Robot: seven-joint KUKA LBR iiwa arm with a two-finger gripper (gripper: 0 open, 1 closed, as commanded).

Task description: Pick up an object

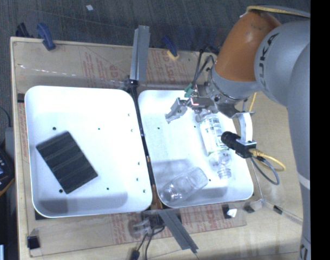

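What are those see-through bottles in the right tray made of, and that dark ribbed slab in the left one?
Both bottles, the upright-lying one with a label and the one at the near edge, look like thin clear plastic: the white tray shows through them and they glint. The dark slab looks matte, perhaps rubber or plastic; its ridges catch no shine. The bins look like smooth white plastic.

Right bin holds two clear plastic bottles. Labelled bottle [213, 141] lies lengthwise along the right side, cap toward near edge. Crumpled bottle [182, 184] lies on its side, near the front wall. Left bin: dark ribbed slab [66, 161] flat, angled, near-left.
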